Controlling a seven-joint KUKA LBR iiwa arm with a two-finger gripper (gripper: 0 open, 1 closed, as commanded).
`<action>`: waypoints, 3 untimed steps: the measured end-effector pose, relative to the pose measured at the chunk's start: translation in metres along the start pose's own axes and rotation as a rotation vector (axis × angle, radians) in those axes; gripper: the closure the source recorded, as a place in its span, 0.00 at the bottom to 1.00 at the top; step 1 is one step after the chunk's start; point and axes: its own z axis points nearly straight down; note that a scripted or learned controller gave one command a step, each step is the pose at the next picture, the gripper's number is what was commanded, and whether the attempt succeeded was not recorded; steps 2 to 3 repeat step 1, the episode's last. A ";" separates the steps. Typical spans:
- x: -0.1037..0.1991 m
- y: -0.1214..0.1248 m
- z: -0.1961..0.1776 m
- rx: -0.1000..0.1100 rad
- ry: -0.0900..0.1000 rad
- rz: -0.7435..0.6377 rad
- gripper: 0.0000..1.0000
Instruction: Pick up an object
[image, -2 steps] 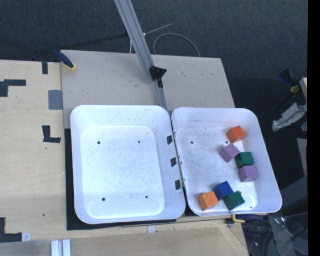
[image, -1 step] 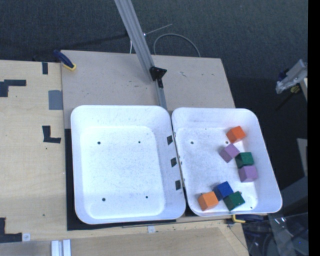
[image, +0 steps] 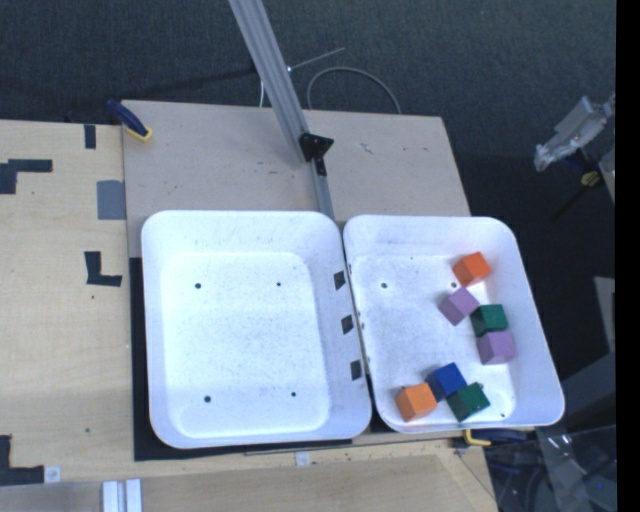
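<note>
Several small blocks lie in the right bin (image: 400, 240). Along its right side sit an orange block (image: 471, 268), a purple block (image: 460, 304), a green block (image: 489, 319) and a second purple block (image: 496, 346). Near its front edge a blue block (image: 446, 380), another orange block (image: 416, 401) and another green block (image: 467, 401) are clustered, touching. My gripper (image: 573, 132) shows as a grey piece at the far upper right, outside the bins and well away from the blocks, with nothing visibly held.
The left bin (image: 160, 250) stands beside the right one. A slanted metal rail (image: 275, 75) with a black clamp (image: 316, 147) crosses the bench behind the bins. A blue and yellow tool (image: 130, 120) lies at the back left.
</note>
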 end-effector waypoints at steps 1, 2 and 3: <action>0.035 -0.020 0.192 0.013 0.002 0.004 0.00; 0.035 -0.020 0.192 0.013 0.002 0.004 0.00; 0.035 -0.020 0.192 0.013 0.002 0.004 0.00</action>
